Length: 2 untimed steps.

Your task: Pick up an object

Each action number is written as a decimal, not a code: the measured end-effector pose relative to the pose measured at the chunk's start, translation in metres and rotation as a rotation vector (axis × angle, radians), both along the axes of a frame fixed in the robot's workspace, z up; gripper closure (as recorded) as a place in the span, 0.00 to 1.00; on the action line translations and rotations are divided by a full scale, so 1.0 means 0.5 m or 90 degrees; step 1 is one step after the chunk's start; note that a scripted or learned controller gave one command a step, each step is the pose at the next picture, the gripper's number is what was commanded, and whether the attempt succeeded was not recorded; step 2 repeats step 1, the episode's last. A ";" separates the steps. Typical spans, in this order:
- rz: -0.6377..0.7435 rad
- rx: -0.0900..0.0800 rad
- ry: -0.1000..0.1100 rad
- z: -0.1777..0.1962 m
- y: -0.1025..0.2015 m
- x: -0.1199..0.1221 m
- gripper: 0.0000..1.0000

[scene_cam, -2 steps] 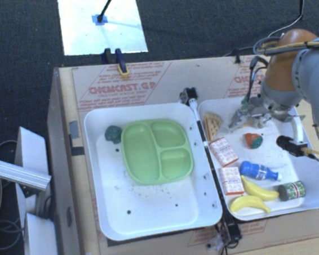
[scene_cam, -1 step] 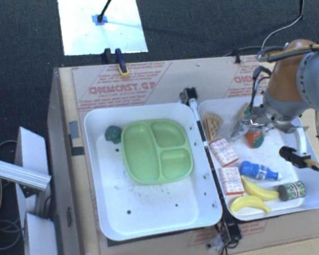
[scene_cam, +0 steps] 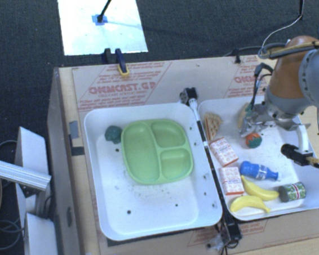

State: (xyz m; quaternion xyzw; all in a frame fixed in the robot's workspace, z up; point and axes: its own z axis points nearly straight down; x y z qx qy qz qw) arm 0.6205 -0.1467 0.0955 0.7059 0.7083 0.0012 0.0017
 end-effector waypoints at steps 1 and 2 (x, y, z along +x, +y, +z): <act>0.001 0.001 0.000 0.180 0.133 -0.006 1.00; 0.001 0.001 0.000 0.180 0.133 -0.006 1.00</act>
